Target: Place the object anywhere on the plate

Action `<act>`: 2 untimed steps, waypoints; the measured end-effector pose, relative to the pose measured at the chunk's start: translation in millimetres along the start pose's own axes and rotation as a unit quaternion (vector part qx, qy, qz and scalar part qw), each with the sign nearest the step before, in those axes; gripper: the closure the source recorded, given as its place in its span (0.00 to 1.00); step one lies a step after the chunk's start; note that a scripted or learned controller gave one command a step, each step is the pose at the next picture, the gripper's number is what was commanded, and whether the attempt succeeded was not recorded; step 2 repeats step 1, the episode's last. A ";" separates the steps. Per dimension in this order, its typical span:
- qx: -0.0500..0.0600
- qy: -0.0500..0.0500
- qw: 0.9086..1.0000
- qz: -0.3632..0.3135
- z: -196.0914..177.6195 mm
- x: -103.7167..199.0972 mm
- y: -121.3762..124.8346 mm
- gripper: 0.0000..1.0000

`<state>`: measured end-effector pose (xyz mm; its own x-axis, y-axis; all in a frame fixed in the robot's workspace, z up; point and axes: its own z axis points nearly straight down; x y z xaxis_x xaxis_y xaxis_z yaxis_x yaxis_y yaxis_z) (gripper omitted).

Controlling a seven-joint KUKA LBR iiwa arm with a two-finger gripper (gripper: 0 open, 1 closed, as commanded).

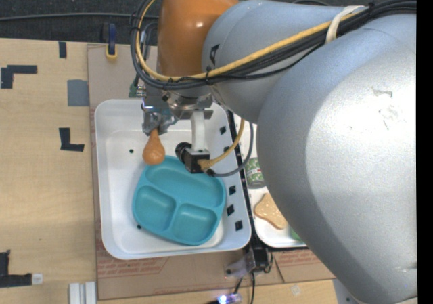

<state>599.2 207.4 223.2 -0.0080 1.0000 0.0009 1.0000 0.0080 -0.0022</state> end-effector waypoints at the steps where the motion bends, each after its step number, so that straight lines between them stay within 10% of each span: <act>1: 0.000 -0.001 1.000 0.002 -0.3 -4.0 0.8 0.00; 2: 0.000 -0.001 1.000 0.002 -0.3 -4.0 0.8 0.00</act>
